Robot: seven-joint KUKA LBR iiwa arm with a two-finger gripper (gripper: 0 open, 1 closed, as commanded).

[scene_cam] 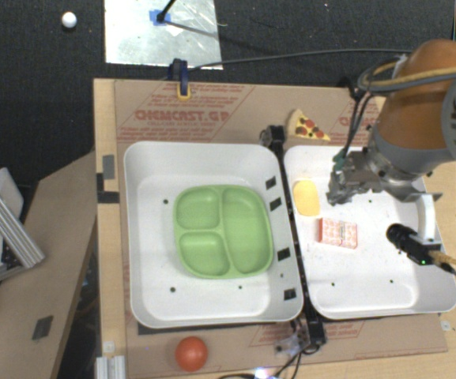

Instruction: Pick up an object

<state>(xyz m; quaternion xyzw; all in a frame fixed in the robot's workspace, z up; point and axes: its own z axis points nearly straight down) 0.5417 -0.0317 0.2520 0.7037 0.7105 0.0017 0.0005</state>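
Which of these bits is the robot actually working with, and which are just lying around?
Part of the job (in the bins): yellow block, red-and-white packet, green divided plate.
Just lying about (outside them): toy pizza slice, orange ball, white ball.

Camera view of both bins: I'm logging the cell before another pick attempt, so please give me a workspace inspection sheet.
Surface: left white bin and right white bin side by side on brown cardboard.
Job's things: yellow oblong block and pink patterned square in right bin; green divided plate in left bin.
Clutter: toy pizza slice and orange ball on cardboard outside bins.
Grippers: hand over right bin beside yellow block.
Cables: thin black cable behind bins.
Surroundings: foil sheet, small white ball on dark floor.
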